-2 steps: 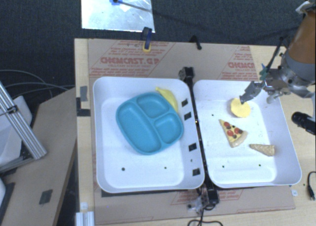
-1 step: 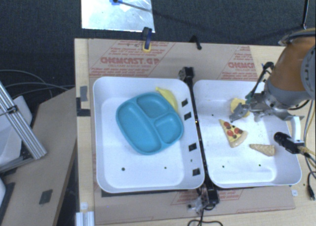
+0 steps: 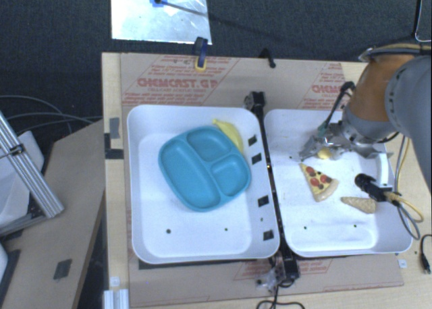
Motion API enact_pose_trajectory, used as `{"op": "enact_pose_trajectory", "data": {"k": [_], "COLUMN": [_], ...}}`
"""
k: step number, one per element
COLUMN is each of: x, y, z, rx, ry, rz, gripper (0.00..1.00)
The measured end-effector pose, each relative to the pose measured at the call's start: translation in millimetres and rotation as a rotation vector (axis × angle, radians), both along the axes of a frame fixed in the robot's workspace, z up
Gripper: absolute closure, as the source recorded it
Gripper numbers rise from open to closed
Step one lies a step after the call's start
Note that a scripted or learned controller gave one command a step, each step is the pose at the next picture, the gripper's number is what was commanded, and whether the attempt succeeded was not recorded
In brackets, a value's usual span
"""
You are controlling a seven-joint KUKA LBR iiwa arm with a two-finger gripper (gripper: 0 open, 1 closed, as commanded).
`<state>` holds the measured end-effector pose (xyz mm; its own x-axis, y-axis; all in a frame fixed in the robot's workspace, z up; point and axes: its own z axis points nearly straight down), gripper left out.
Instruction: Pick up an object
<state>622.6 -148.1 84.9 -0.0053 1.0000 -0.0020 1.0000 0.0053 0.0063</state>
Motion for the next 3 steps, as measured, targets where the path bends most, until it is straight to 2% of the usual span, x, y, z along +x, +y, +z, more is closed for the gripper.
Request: {"op": "enact_pose_trajectory", "data": {"k": [1, 2, 3], "x": [-0.6, -0.7, 49.1], "y": [0.0, 0.0, -55.6], "z": [10.9, 10.6, 1.5], "rx": [0.001, 0.001, -0.001], "ry": [0.001, 0.001, -0.003], "rz": [-0.001, 0.000, -0.002], "gripper": [1.00, 0.00, 0.00]}}
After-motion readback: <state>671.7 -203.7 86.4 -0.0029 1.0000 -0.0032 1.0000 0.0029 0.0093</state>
